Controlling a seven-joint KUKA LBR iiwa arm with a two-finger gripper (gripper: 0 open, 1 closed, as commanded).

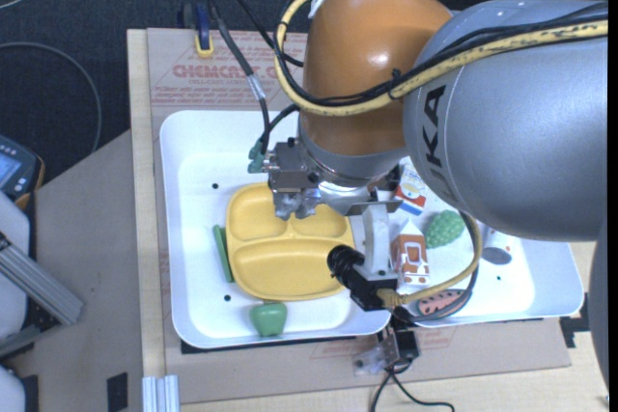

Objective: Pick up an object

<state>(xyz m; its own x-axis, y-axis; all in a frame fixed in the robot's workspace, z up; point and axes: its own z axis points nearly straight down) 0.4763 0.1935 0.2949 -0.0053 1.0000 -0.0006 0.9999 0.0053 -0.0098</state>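
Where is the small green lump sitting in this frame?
In the camera view, the small green lump lies in the bin on the view's left, by its near rim, just below the yellow divided tray.

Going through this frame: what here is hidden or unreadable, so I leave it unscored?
Right bin: the arm covers most of it in the camera view.
Yellow plate: its right end lies under the wrist.
Red, white and blue item: mostly under the arm, kind unclear.
Hand: the wrist above it hides whether it grips anything.
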